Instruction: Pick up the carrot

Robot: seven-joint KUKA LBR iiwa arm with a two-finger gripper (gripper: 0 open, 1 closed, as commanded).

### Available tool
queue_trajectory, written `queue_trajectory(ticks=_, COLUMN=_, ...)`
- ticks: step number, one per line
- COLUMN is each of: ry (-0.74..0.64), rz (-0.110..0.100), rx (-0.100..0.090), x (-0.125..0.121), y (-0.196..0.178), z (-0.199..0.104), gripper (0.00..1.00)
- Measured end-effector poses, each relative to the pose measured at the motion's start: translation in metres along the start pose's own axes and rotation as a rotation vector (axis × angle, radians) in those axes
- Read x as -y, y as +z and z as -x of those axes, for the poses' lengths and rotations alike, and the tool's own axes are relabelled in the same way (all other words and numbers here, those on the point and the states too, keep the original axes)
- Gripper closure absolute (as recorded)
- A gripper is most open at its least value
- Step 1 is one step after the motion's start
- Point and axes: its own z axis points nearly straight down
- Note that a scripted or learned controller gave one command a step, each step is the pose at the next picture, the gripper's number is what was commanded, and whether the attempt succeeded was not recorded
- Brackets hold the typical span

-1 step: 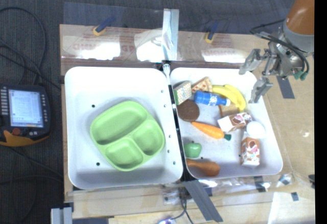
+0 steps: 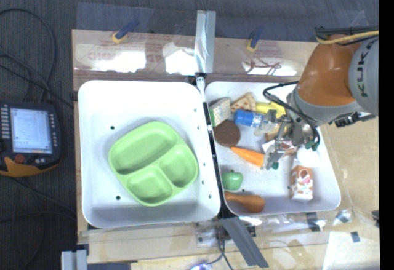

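orange tapered plastic carrot (image 2: 248, 155) lies right of frame centre, long axis left-right, thick end touching the jaws (image 2: 275, 155); jaw state: cannot tell.

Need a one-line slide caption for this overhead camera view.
End effector poised at the carrot in the cluttered right bin; green tray in the left bin.

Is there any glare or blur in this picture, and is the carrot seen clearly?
Camera view: strong glare on the plastic sheet behind the left bin; the carrot is sharp and evenly lit, its right tip meeting the gripper; the gripper looks slightly soft.
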Motion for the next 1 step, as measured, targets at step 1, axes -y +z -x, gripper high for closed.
queue_trajectory(ticks=1, ry=-0.027, rz=-0.007, rx=0.027, x=-0.0332, y=0.0404, z=-0.0208, gripper=0.0)
